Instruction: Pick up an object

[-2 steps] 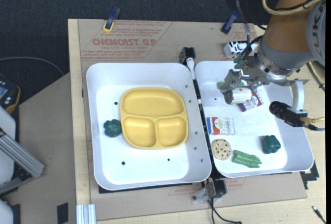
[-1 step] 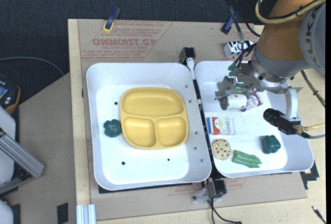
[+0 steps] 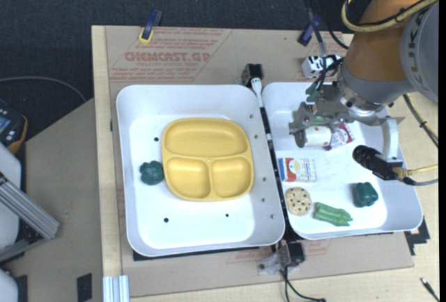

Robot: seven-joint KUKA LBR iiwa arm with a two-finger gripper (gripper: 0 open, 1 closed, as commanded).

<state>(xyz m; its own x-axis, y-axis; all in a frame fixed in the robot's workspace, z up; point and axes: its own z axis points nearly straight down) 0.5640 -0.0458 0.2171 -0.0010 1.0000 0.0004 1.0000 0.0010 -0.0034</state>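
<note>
My gripper [image 3: 317, 130] hangs over the back part of the right bin [image 3: 397, 213], on the grey arm with the orange band. Right beside it, partly under it, lies a red and white packet [image 3: 339, 137]. Further forward in the same bin are a white card with red and blue print [image 3: 298, 169], a round speckled cookie [image 3: 298, 201], a green pea pod [image 3: 332, 214] and a dark teal lump [image 3: 364, 194]. Nothing can be seen held by the gripper.
The left bin [image 3: 136, 119] holds a yellow divided plate [image 3: 207, 157] and a small dark green lump [image 3: 151, 172] by its left wall. The bins touch along a middle ridge [image 3: 268, 154]. Clamps and cables sit around the wooden board.
</note>
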